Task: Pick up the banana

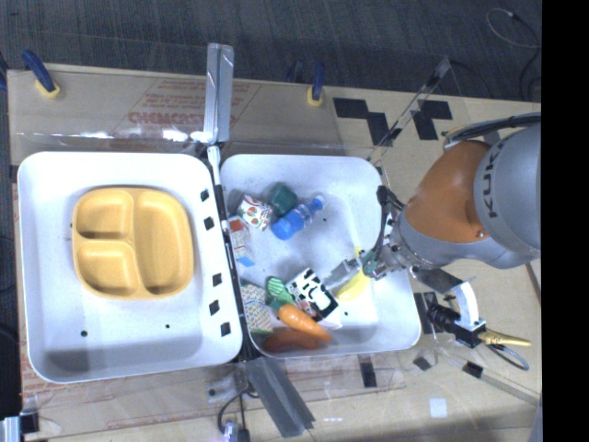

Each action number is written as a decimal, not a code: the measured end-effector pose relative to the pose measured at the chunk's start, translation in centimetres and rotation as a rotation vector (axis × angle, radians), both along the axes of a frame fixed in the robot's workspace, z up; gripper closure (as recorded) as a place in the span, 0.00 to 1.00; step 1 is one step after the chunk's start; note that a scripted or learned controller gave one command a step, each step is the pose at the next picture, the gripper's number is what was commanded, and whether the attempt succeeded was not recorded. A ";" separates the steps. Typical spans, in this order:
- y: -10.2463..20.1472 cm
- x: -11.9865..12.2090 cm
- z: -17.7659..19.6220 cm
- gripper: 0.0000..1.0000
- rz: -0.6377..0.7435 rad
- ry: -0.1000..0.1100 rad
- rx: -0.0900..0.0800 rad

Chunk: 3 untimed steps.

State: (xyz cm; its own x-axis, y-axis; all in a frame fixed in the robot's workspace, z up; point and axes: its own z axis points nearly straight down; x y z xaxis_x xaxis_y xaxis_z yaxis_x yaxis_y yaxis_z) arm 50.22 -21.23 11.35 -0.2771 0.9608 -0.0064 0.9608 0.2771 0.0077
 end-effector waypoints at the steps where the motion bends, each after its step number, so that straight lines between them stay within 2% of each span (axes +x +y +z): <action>1: 0.0 0.1 1.0 1.00 0.005 -0.001 -0.002; 2: 1.3 3.1 7.1 1.00 0.146 0.010 0.004; 3: 1.3 3.1 7.1 0.00 0.146 0.010 0.003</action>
